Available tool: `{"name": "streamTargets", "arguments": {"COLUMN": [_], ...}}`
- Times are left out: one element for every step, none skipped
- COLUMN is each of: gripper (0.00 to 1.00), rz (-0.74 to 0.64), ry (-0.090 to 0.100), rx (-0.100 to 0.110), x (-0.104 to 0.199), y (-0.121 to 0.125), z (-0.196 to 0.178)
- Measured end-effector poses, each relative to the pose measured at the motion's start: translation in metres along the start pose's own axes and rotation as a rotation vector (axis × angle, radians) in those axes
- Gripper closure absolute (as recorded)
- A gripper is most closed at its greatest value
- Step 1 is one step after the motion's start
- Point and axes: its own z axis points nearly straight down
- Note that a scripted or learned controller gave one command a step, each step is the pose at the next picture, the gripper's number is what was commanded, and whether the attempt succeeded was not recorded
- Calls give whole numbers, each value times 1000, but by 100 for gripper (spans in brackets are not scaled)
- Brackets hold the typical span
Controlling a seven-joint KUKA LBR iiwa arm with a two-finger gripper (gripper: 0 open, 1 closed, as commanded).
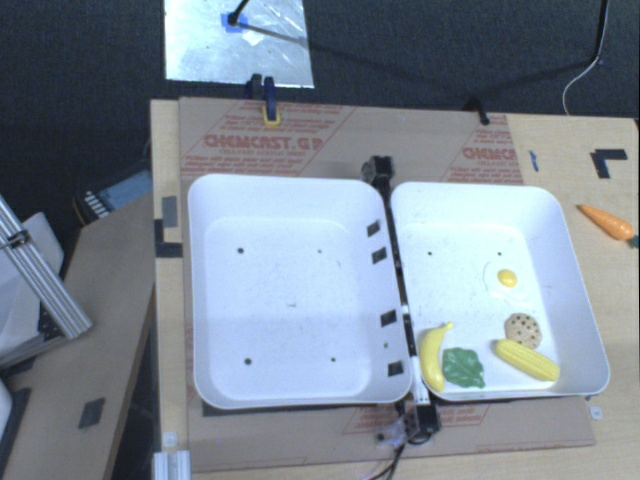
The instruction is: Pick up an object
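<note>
Five toy foods, a banana [432,356], a green leaf [464,368], a corn cob [526,360], a cookie [522,328] and a fried egg [505,278], lie in the right bin [560,228], so I judge the pick not yet begun, calling for a descent onto one; the gripper's state I cannot tell

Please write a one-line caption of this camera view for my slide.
Right bin holding banana, green leaf toy, corn cob, cookie and fried egg; carrot on bench.
</note>
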Motion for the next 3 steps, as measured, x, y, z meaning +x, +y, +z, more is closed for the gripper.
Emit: {"name": "streamTargets", "arguments": {"gripper": [100,100,100], "rz": [-5,-11,-16], "ry": [-2,-5,-8], "rx": [-4,-8,-12], "x": [0,1,1], "y": [0,1,1], "z": [-12,-24,-36]}}
